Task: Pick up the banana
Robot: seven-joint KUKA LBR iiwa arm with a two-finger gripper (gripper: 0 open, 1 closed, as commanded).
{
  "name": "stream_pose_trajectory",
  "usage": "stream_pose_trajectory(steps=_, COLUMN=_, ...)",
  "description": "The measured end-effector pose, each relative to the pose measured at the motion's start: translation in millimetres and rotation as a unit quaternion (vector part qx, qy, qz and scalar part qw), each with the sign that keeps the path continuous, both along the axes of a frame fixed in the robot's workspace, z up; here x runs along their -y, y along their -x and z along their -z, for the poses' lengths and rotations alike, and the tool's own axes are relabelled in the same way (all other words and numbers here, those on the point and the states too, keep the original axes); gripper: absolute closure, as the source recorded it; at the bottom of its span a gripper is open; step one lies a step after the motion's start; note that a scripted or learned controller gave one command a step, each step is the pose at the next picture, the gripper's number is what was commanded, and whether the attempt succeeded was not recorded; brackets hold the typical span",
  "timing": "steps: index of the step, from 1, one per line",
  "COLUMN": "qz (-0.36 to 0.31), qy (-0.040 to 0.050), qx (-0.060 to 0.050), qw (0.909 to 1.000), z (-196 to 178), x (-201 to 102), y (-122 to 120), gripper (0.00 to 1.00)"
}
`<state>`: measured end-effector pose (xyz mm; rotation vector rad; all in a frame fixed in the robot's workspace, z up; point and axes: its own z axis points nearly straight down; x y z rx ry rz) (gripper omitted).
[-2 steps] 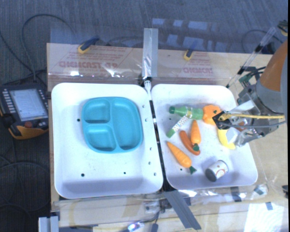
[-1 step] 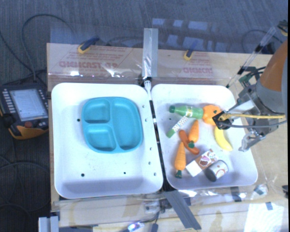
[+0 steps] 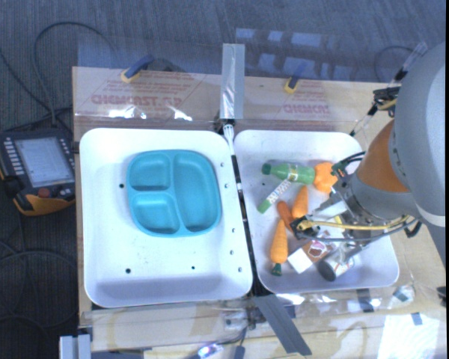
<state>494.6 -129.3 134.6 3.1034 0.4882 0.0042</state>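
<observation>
Camera view, near to far. On the near side of the gripper [image 3: 335,234], just beside it, lie a silver cylinder [image 3: 331,266] and a white-and-orange box [image 3: 299,260], both in the right bin [image 3: 385,274]. The gripper hangs low over the clutter; whether it is wide, narrow or holding anything cannot be told. To its left lies a carrot [image 3: 279,247], with a second carrot [image 3: 300,200] slightly farther. Beyond the gripper rest a green bottle [image 3: 292,173] and an orange toy [image 3: 325,176]. Well to its left, the left bin [image 3: 105,275] holds a blue divided tray [image 3: 172,193].

The banana cannot be made out with certainty; it is probably hidden under the wrist.

Handling (judgement): likely light, stiff, smooth and curved. Grip across its middle, where the sides run nearly parallel; the tapered ends would slip.
</observation>
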Motion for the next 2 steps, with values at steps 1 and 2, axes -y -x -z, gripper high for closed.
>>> stream_pose_trajectory(steps=1, qz=0.055, qy=0.0017, qx=-0.003, qw=0.9985, z=-147.7, x=27.6, y=7.0, gripper=0.0)
stream_pose_trajectory(steps=2, qz=-0.03, qy=-0.0009, qx=-0.005, qw=0.9995, z=-17.8, x=28.2, y=12.6, gripper=0.0)
